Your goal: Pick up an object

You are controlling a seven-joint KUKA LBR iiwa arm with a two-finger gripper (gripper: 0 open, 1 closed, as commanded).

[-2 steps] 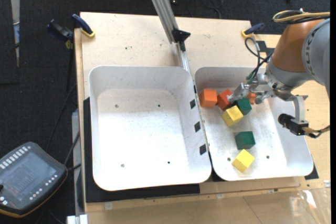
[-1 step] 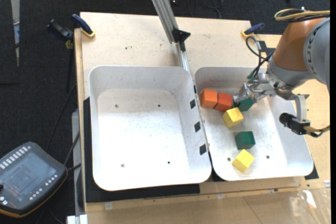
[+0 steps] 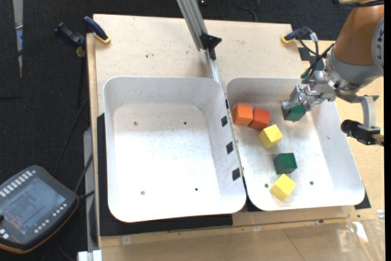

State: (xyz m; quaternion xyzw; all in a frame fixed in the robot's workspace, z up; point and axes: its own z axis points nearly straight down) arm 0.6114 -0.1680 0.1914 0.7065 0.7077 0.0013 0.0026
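- Arm (image 3: 360, 40): grey KUKA body with an orange band above the wrist, reaching in from the right over the right-hand bin's far right corner.
- Gripper (image 3: 295, 108): at the arm's tip, low over the upper right part of the right bin (image 3: 351, 159). A small green block (image 3: 295, 112) sits between its fingers, which are narrowed around it.
- Step in hand, by judgement: the grasp looks made, and the lift is under way or about to begin. Whether the block is off the bin floor cannot be told from this slant.
- Next move, by judgement: a straight rise clear of the bin wall with the grip held firm, since only part of the block shows and the hold may be shallow.
- Held block relative to gripper: directly at the fingertips, touching them, well apart from the other blocks.
- Orange block (image 3: 244, 113) and red-orange block (image 3: 261, 118): touching side by side on the bin floor, left of the gripper.
- Yellow block (image 3: 270, 136): just below the red-orange one, nearly touching it.
- Dark green block (image 3: 285, 162): lower in the bin, apart from the gripper.
- Second yellow block (image 3: 283, 186): just below the dark green one, nearest the front rim.
- Left bin (image 3: 122, 131): beside the right bin, the two rims meeting at centre.
- Bench (image 3: 153, 46): pale board with clamps at its far corners.
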